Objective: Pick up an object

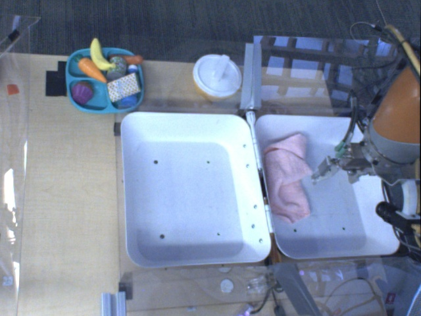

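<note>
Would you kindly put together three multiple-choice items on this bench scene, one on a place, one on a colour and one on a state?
1. Where does the pink cloth lie?
A. in the left bin
B. in the right bin
C. on the blue tray

2. What colour is the compartment tray of toy food at the far left of the bench?
A. red
B. white
C. blue

3. How does the claw stand relative to the cloth?
A. beside its right edge, above the right bin, with nothing seen between its fingers
B. lifting the cloth clear of the bin
C. parked over the left bin

Answers: 1 B, the cloth rests against the right bin's left wall. 2 C, its rim is blue. 3 A, the cloth lies flat in the bin beside the claw.
</note>
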`<state>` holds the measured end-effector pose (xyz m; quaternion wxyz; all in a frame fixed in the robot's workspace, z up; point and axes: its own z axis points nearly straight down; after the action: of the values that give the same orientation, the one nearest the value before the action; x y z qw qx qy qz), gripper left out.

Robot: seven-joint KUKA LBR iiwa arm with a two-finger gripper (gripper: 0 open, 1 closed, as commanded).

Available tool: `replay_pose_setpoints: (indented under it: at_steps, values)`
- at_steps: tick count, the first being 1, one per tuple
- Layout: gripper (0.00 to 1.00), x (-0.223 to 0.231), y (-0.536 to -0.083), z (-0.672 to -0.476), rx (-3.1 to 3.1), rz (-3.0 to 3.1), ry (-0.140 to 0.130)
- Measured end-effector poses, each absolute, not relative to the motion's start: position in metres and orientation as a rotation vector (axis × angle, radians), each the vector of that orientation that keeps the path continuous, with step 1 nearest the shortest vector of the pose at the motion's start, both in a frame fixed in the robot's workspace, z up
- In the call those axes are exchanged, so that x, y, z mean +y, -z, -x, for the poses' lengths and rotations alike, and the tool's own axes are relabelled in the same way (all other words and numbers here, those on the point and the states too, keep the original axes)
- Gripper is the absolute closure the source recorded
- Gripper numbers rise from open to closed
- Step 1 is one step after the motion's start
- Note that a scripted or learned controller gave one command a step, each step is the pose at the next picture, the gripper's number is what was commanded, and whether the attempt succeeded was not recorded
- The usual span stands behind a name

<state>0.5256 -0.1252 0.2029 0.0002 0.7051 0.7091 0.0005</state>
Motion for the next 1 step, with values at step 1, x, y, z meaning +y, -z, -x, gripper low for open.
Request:
replay_pose_setpoints:
  at_steps: [1]
  values:
    - [0.00, -0.1297, -0.1228, -0.5655, 2.312, -2.127, -0.001]
